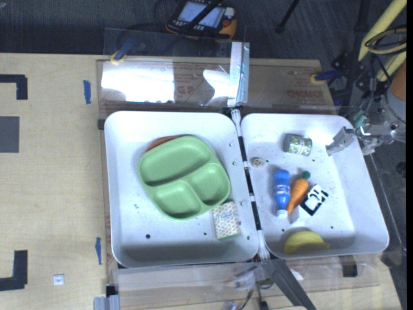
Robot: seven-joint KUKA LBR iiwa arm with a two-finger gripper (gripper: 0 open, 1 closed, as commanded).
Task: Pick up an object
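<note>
Nearest the lens, a yellow banana (304, 240) lies against the right bin's (335, 228) front wall. At that bin's far right rim the gripper (341, 141) hangs with nothing visibly in its grasp; whether it is open cannot be told. Outward from it sit a small silvery can (297, 144), a black-and-white tag (314, 198), a toy carrot (298, 192) touching a blue bottle (281, 188), all loose pick candidates. A green divided tray (185, 175) and speckled packet (226, 220) occupy the left bin (122, 192).
</note>
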